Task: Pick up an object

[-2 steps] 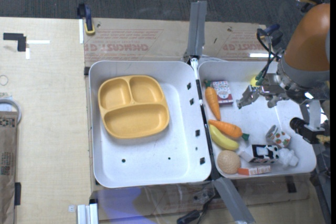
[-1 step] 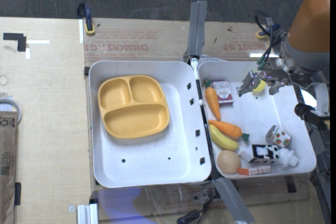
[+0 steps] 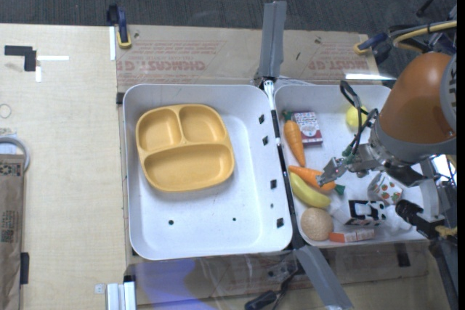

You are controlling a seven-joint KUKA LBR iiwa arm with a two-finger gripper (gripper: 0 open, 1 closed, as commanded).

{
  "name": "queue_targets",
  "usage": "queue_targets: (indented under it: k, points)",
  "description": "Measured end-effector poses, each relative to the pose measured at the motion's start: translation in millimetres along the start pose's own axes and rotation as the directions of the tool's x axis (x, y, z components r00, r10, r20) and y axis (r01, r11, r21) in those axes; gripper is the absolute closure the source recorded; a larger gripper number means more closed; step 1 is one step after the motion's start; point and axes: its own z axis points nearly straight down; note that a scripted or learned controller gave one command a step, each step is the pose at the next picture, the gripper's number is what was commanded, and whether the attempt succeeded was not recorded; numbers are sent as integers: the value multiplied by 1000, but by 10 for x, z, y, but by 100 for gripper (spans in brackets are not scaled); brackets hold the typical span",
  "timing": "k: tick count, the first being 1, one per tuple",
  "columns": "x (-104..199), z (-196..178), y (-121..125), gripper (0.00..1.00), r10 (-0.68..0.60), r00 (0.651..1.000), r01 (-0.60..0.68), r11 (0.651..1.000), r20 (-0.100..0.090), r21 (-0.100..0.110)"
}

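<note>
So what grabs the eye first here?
The yellow divided plate, alone in the left bin. Then the arm's orange band at right, its gripper low over the right bin's toy food: carrots, a banana, an egg.

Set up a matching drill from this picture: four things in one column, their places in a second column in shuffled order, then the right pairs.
Things
1. yellow divided plastic plate
2. yellow toy banana
3. small red and white box
4. beige egg-shaped toy

Places
A. right bin, near front edge
B. left bin
C. right bin, toward the back, beside an upright orange carrot
D. right bin, just below a lying orange carrot

Pairs: 1-B, 2-D, 3-C, 4-A
</note>
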Motion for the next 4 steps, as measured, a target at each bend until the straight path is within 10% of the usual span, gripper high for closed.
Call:
queue_targets:
  k: [1,2,3,4]
  points:
    - [-3,-166,-252,0,24,1000,-24,1000,0,0]
    - [-229,566,246,0,-42,999,42,999,0,0]
    - [-577,366,-267,0,66,998,-66,998,0,-2]
    - [-77,342,451,0,44,999,-44,999,1,-2]
